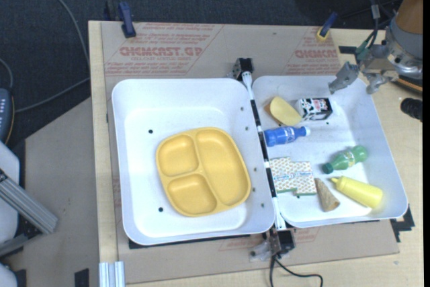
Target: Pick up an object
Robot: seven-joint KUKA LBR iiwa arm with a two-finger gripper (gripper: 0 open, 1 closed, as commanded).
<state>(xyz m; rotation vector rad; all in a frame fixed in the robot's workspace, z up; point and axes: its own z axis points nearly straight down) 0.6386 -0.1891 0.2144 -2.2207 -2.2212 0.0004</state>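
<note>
A: What sits on the tabletop (pixel 201 50), starting from the left?

B: The left bin (pixel 131 144) carries a yellow divided tray (pixel 203 171), lying flat with its three compartments facing up.

A: And the right bin (pixel 383 138)?

B: Near the divider lies a blue bottle (pixel 285 136) on its side, with a yellow wedge (pixel 285 111) just above it and a patterned packet (pixel 292 176) below. A small black-and-white carton (pixel 315 107) rests beside the wedge. Further right come a brown cone (pixel 326 194), a green bottle (pixel 347 159) and a yellow squeeze bottle (pixel 358 191), the last two lying on their sides.

A: The hand?

B: The hand (pixel 359 77) hangs over the bin's upper right corner, fingers spread apart, pinching nothing, well clear of every object.
</note>
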